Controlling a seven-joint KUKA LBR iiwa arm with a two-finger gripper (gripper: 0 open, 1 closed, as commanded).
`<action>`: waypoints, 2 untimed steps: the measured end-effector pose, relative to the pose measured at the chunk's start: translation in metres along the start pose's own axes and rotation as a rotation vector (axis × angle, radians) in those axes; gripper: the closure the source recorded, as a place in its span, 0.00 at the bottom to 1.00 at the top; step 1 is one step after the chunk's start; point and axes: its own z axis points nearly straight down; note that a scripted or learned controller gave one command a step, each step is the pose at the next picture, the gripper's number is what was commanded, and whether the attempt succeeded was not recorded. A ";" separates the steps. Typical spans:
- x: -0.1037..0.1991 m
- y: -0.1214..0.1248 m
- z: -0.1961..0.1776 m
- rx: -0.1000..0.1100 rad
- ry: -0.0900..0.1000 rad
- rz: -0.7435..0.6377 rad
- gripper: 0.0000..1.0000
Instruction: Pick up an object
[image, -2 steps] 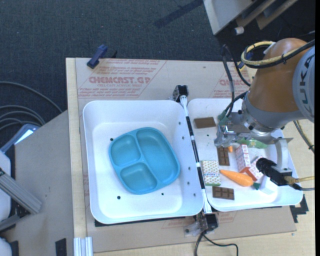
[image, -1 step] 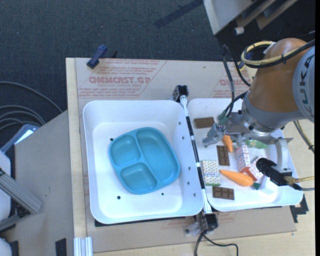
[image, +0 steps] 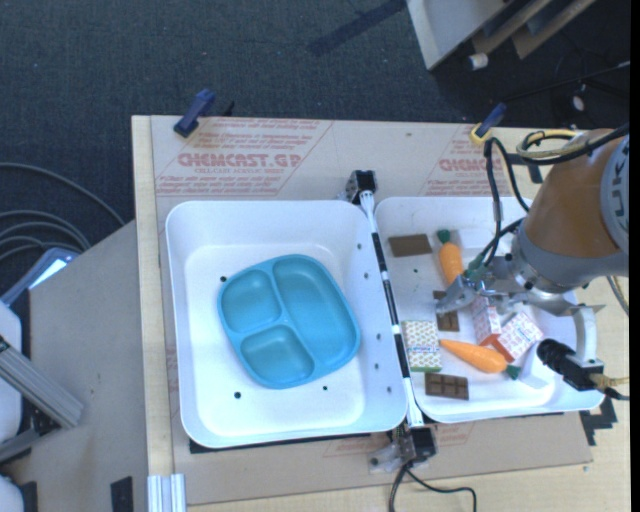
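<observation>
My gripper (image: 468, 288) hangs low over the middle of the right bin (image: 400, 212). Just left of it lies an orange carrot (image: 452, 262), and a small brown block (image: 448, 321) sits right below it. Red and white cartons (image: 503, 333) lie under the wrist. A second carrot (image: 475, 355) rests in front of them. A flat brown chocolate bar (image: 408, 245) is at the bin's back left, another chocolate bar (image: 446, 385) at the front. A checkered white packet (image: 423, 345) lies by the left wall. I see nothing lifted off the bin floor.
The left bin (image: 190, 300) holds a blue divided plate (image: 288, 319). A dark divider rail (image: 380, 280) runs between the bins. The grey and orange arm (image: 575, 215) covers the right bin's far right part. Cardboard (image: 250, 160) lies behind both bins.
</observation>
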 end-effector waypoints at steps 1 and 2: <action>-0.012 0.015 0.049 -0.003 0.000 -0.002 0.00; 0.009 0.067 0.068 -0.003 0.000 -0.002 0.00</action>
